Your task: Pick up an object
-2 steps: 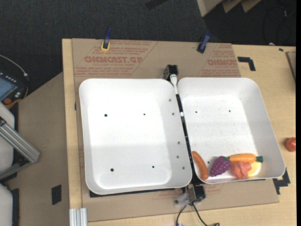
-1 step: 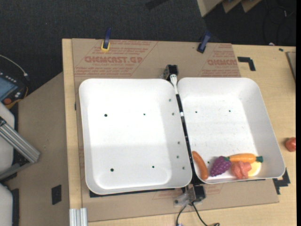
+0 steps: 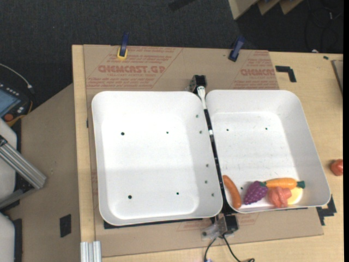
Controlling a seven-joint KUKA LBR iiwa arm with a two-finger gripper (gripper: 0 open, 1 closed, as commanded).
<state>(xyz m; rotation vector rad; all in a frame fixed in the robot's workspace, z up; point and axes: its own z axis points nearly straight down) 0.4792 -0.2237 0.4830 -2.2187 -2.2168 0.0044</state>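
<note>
Toy foods cluster at the near edge of the right bin (image 3: 305, 124): an orange sausage (image 3: 232, 191), purple grapes (image 3: 254, 192), a carrot (image 3: 284, 183) and a red piece (image 3: 278, 197).

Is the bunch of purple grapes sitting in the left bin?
No, the purple grapes lie in the right bin, near its front edge, between the orange sausage-shaped toy and the carrot.
</note>
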